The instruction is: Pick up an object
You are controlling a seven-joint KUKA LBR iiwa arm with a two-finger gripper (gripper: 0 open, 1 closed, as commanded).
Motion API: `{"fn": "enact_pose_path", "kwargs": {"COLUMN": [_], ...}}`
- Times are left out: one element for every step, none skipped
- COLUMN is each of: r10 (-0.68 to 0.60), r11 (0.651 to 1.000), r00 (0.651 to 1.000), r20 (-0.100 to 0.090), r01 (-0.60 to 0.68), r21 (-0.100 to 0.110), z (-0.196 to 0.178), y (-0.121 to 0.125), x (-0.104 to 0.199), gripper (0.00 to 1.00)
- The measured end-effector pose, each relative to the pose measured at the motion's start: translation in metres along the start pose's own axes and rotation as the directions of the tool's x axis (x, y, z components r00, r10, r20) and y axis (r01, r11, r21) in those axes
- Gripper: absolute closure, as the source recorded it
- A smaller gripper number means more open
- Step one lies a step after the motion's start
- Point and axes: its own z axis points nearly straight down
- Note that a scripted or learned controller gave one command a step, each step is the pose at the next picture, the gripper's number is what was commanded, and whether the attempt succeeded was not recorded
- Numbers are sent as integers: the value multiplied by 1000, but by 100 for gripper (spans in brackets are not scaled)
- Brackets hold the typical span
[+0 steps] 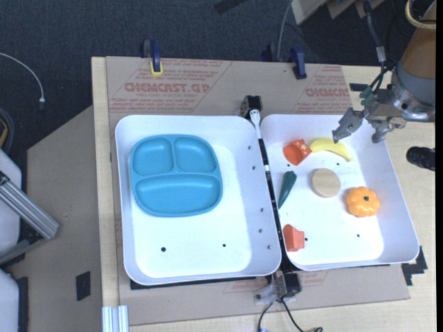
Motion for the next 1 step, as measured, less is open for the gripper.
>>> {"fn": "enact_pose_path", "kwargs": {"r10": [-3], "r11": [1000], "r00": [1000], "r20": [2], "r01": [3], "r21": [-14], "z": [-8], "y": [2], "x": [0], "gripper": [0]}}
